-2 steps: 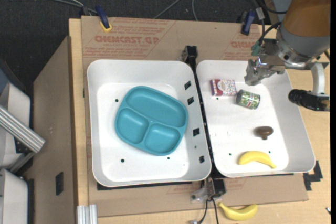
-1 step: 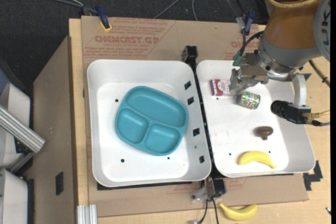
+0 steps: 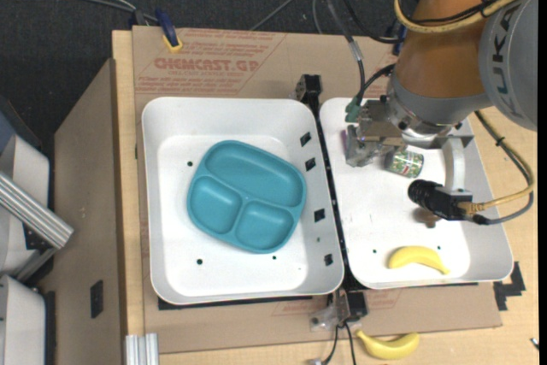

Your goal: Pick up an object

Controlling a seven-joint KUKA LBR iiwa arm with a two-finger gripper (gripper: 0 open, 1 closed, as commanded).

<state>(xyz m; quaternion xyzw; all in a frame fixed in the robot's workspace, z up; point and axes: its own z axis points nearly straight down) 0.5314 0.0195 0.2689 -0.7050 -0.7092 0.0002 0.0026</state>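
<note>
Plate (image 3: 246, 194), teal with three wells, lies in the middle of the left bin (image 3: 167, 218); it looks stiff, light and slick, and too broad to grip except by its rim. In the right bin (image 3: 376, 226) the claw (image 3: 366, 148) hangs low near the far left corner, and from this slant I cannot tell whether it is apart or together; nothing is seen held in it. Just beside it, on its right, lies the can (image 3: 403, 161), near the far edge of the right bin and partly under the wrist, which I take as the likeliest object to pick. I judge it rigid and fairly light, with a smooth wall that could roll or slip, so a hold across its round body at mid-length looks safest. It is small, seemingly on its side, with a green and white label and a pale metal end; the label is too small to read. A banana (image 3: 418, 260), yellow and curved, rests at the near edge of the same bin, well apart from the claw; it would be soft and easily bruised. A second banana (image 3: 389, 344) lies on the worktop (image 3: 214, 55) at its near edge, outside both bins.
</note>
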